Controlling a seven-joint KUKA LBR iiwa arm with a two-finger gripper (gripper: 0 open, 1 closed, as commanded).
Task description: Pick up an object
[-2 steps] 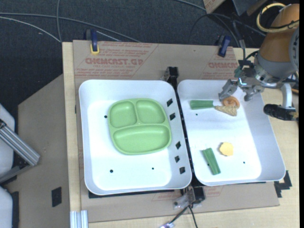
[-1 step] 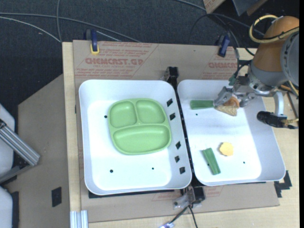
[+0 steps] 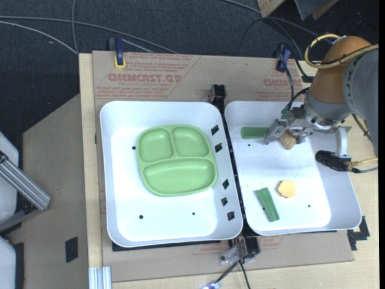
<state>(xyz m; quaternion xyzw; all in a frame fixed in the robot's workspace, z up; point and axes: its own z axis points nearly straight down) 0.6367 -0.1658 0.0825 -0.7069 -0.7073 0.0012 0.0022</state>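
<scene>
My gripper (image 3: 287, 133) hangs low over the far part of the right bin (image 3: 337, 209). A small tan object (image 3: 290, 142) shows right under it, and I cannot tell whether it is gripped. Just left of the gripper a green stick (image 3: 252, 132) lies flat on the bin floor. A yellow piece (image 3: 287, 189) and a second green block (image 3: 267, 204) lie toward the near side of the same bin, well apart from the gripper.
The left bin (image 3: 120, 215) holds a green divided plate (image 3: 177, 160). A black divider with clips (image 3: 225, 161) runs between the bins. The grey arm with its orange band (image 3: 337, 71) and a black cable (image 3: 332, 159) cross the right bin's far right corner.
</scene>
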